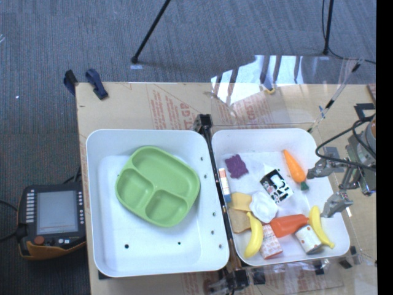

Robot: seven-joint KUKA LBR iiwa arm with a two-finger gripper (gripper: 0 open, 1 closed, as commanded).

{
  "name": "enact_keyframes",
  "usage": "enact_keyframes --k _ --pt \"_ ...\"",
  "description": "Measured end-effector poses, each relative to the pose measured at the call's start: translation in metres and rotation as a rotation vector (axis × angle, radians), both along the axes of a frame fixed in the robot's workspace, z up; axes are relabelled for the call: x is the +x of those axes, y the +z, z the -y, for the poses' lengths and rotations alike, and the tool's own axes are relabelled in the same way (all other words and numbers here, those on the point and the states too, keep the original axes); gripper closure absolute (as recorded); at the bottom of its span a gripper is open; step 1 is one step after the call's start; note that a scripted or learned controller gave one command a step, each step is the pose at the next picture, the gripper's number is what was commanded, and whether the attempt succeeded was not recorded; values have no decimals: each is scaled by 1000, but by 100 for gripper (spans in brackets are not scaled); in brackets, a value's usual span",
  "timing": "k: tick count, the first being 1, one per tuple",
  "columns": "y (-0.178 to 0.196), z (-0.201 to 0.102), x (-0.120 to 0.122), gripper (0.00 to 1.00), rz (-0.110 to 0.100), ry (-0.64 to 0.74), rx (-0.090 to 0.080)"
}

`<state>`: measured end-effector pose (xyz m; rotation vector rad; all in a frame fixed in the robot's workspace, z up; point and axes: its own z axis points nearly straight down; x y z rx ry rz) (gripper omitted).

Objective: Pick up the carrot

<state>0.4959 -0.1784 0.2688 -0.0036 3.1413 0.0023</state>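
Note:
The carrot point(294, 166) is small and orange with a green stub at its near end. It lies at a slant in the right bin point(258, 137), near the bin's right wall. My gripper point(326, 188) hovers at that wall, just right of the carrot and a little nearer than it. Its two fingers point(318, 170) are spread apart with nothing between them, and they are not touching the carrot.
The right bin also holds a purple piece point(236, 165), a black-and-white box point(276, 185), a white lump point(264, 206), two bananas point(253, 235), a larger orange-red item point(288, 224) and small cartons. A green divided plate point(158, 186) lies in the left bin point(101, 226).

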Motion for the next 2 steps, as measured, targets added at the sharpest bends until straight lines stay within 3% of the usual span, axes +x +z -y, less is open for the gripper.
enact_keyframes --k 1,2 --pt "-54 34 72 0 -1 -217 0" --pt "-152 36 123 0 34 -305 -7"
